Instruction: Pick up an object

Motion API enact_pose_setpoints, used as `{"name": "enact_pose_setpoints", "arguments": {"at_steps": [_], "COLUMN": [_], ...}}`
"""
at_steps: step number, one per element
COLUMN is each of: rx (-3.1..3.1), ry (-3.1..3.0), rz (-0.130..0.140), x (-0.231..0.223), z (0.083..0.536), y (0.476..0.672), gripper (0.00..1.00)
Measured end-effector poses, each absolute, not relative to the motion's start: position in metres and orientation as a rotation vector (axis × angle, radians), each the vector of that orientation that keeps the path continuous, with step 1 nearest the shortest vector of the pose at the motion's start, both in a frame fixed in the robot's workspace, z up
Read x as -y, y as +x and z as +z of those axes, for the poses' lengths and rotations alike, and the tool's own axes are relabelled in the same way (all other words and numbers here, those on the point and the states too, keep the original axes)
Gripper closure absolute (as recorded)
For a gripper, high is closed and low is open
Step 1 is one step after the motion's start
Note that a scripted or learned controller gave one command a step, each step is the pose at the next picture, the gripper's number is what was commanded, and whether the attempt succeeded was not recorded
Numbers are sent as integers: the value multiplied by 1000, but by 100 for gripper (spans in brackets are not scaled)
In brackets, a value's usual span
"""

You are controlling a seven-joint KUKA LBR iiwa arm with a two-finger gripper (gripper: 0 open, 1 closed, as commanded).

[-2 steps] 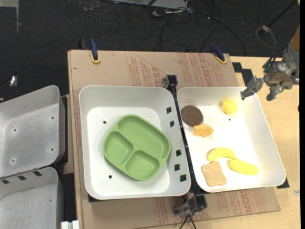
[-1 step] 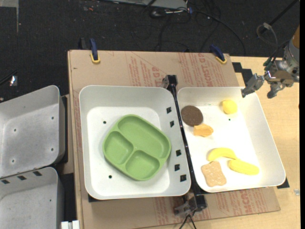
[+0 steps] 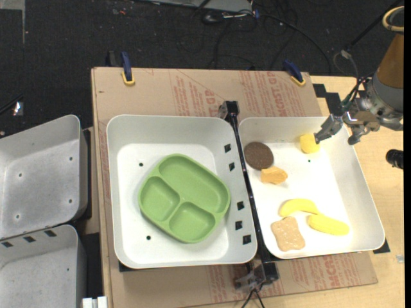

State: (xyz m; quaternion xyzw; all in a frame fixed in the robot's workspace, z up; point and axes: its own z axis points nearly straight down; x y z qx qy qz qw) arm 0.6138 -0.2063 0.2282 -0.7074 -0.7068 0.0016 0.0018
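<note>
End effector (image 3: 339, 129) at the right bin's (image 3: 359, 191) far rim, fingers spread, nothing held; left finger seemingly touching the small yellow piece (image 3: 309, 144), probably lining up a grasp there.

- From my remote feed, the bench top (image 3: 192, 85) is a brown cardboard-looking sheet (red lettering on it)
- Left white bin (image 3: 122, 191) sits right on it
- Right white bin (image 3: 359, 191) touches it, side by side
- Two blue-yellow clamps (image 3: 127, 69) pin the back edge
</note>
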Motion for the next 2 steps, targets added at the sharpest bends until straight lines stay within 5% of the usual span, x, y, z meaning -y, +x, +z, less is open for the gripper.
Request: {"name": "enact_pose_setpoints", "arguments": {"at_steps": [2], "rx": [2220], "ry": [-2220], "rz": [3], "x": [194], "z": [132], "y": [613], "gripper": [0]}}
